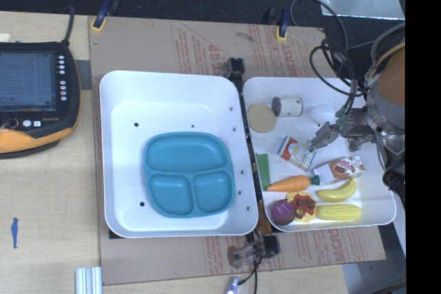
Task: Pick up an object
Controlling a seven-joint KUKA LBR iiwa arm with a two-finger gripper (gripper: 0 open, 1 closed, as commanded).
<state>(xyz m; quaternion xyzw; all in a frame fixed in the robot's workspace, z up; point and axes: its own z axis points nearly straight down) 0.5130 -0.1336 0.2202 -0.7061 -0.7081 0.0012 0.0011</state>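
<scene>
The right bin (386, 217) holds several small items. A tan disc (262, 118) and a small can (287, 107) lie at its far side, with a white object (321, 111) beside them. A small red and white carton (297, 153) sits mid-bin. Toward the front lie a carrot (288, 184), a banana (336, 192), a corn cob (337, 213), a purple onion (280, 211) and a red and white packet (345, 166). My gripper (322, 137) hangs over the bin's middle right, just right of and above the carton, with nothing seen in it.
The left bin (117, 100) holds a blue divided plate (188, 172). A tablet-like pendant (34, 89) lies at the far left of the bench. Cables (331, 45) loop behind the right bin. A green strip (262, 169) lies along the right bin's left wall.
</scene>
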